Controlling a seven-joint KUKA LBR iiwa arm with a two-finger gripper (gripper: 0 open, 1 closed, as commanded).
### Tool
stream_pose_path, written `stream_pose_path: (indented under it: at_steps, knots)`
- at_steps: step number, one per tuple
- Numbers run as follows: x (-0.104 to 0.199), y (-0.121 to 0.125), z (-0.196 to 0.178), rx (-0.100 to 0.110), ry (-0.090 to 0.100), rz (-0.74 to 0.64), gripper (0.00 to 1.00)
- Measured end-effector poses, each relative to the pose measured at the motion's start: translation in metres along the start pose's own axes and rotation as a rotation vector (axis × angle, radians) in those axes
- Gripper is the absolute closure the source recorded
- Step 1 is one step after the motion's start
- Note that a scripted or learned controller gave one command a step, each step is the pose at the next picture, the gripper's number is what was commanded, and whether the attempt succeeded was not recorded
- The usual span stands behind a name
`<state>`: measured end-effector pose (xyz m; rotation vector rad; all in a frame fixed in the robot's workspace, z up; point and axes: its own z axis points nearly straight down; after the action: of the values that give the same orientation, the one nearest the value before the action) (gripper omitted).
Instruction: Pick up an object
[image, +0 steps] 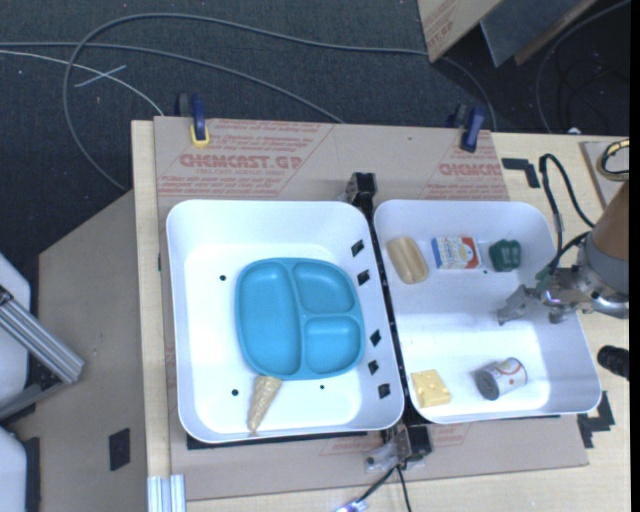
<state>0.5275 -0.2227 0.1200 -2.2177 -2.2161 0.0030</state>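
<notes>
Likely target: small grey-and-white can (498, 378) lying on its side in the right bin (455, 320), toward the near edge, just right of the yellow cheese wedge (431, 388). Gripper (520, 305) hangs above the can, nearer the bin's right wall, nothing between its fingers; jaw spacing too blurred, cannot tell. Bread roll (407, 258), small carton (456, 252) and green piece (505, 254) sit at the bin's far side, well apart from the can. To grasp well: centre over the can, close across its short axis, stay off the cheese.
</notes>
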Motion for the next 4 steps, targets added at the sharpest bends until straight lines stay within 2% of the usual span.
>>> stream_pose_path:
  at_steps: [1,2,3,4]
  knots:
    - [0.005,0.002,0.036,-0.002,0.009,-0.006,0.0]
    - [0.003,0.002,0.024,-0.005,0.002,-0.005,1.0]
    - [0.008,0.007,-0.038,-0.013,-0.006,-0.003,1.0]
    - [0.008,0.008,-0.084,-0.011,-0.005,-0.002,1.0]
